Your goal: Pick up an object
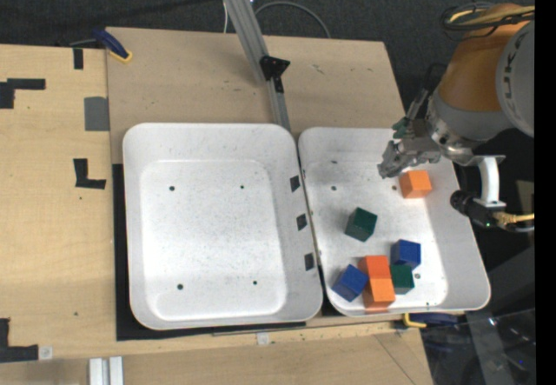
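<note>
My gripper [395, 162] hangs over the upper right part of the right bin [339, 153], with the orange-banded arm behind it. An orange block [415, 183] lies just to the lower right of the fingertips, apart from them as far as I can see. A dark green cube [361, 223] sits near the bin's middle. At the bin's front lie a blue block [350, 282], an orange block [379, 279], a second dark green cube [402, 277] and another blue block [406, 252], packed close together.
The left bin [213, 222] stands beside the right one, with black clips [300, 220] on the shared edge. A slanted metal bar [248, 18] rises behind the bins. A cable and connector [486, 201] hang at the right bin's rim.
</note>
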Controlling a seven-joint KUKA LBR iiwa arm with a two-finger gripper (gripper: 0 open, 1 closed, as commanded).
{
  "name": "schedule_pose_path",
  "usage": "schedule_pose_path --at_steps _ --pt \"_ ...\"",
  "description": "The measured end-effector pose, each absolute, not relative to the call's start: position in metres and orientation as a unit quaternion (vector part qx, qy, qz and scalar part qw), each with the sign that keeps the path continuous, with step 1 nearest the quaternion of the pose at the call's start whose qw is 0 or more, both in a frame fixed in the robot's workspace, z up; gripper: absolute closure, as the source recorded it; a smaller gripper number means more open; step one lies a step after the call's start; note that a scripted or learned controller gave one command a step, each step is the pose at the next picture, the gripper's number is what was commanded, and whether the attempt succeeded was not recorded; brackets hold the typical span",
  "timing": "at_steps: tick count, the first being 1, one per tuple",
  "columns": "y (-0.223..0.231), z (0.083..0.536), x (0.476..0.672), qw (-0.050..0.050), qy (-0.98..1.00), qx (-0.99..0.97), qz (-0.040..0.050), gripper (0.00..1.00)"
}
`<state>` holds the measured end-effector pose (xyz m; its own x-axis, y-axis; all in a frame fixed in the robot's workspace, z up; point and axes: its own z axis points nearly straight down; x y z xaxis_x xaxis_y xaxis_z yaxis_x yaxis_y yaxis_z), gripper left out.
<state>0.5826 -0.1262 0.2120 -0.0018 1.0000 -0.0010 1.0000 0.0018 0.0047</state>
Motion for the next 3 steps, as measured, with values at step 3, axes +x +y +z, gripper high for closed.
schedule_pose_path --at_steps 3 --pt "0.043 0.24 0.633 -0.001 0.71 0.705 0.0008 1.0"
